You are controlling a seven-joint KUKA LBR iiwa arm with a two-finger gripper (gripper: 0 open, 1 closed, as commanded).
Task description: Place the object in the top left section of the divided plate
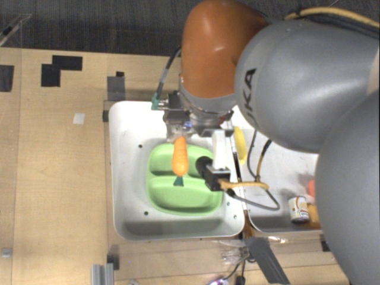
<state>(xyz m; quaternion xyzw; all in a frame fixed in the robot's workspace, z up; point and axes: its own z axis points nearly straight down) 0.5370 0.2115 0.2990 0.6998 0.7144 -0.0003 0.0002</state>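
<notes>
the grey arm (309, 82) with its orange band (217, 46) is looming closest, leaning over the left bin (127, 159); its gripper (178, 140) is clenching the carrot (180, 158) by the top. the carrot is hanging upright over the green divided plate (181, 192); a small can (298, 209) is sitting in the right bin (279, 159).

Fixed overhead camera, slanted down

It looks onto both white bins (127, 159) (arm (309, 82) looming close, entering from the right).

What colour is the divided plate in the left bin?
Light green; the divided plate shows best in the camera view.
</notes>
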